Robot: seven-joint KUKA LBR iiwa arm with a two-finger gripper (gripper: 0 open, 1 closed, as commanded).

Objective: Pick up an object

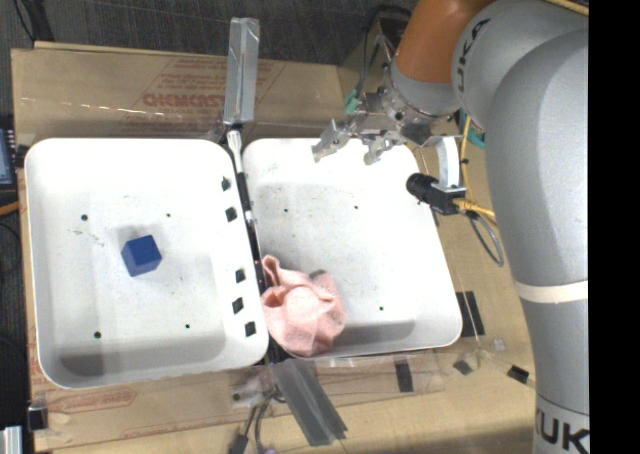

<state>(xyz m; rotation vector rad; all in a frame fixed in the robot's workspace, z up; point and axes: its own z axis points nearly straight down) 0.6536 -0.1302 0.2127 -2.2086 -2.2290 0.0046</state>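
A small blue cube (141, 254) lies in the left bin (60, 182), left of its middle. A crumpled pink cloth (302, 309) sits at the front left corner of the right bin (420, 272), partly over its rim. My gripper (352, 147) hangs above the back edge of the right bin, far from both objects. Its two fingers stand spread apart with nothing between them.
A row of black clips runs down the divider (240, 232) between the bins. A grey metal post (240, 72) rises behind the divider. Cables and a black connector (432, 190) hang by the right bin's right edge. The large grey arm (530, 142) occupies the right side.
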